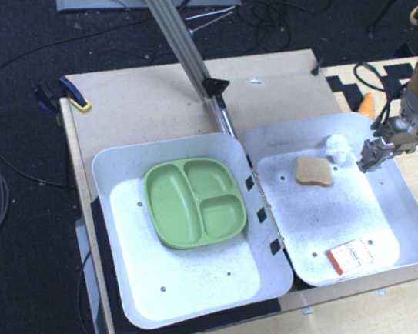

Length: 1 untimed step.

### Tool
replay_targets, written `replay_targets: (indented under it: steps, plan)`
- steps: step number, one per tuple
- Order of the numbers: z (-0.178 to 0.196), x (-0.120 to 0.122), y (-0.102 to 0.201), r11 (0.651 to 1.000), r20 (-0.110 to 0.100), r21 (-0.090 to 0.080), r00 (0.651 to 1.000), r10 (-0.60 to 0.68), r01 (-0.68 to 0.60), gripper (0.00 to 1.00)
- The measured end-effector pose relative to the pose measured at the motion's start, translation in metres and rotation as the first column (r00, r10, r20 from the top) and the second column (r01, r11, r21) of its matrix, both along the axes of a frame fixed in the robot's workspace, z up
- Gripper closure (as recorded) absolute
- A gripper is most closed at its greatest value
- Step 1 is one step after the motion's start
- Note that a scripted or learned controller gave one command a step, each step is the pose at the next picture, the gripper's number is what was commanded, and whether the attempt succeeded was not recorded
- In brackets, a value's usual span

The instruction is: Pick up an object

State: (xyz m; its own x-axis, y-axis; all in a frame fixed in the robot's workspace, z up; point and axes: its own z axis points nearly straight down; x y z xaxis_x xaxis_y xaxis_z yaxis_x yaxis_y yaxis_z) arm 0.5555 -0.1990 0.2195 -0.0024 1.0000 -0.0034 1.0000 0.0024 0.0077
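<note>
You'll find the gripper (369, 159) at the right bin's (341, 220) right edge, how far its fingers stand open unreadable and nothing visibly held, with the tan sponge (314, 171) lying just left of it, long axis roughly across the frame.

Right bin (400, 196) has loads of open middle; sponge (314, 171), white lump (338, 148) and small box (351, 256) crowd its edges.
</note>
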Motion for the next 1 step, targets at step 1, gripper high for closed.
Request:
replay_targets:
  steps: [1]
  plan:
    - [0.0459,0.0014,-0.0003,1.000,-0.001,0.001,1.000,0.000,0.000,1.00]
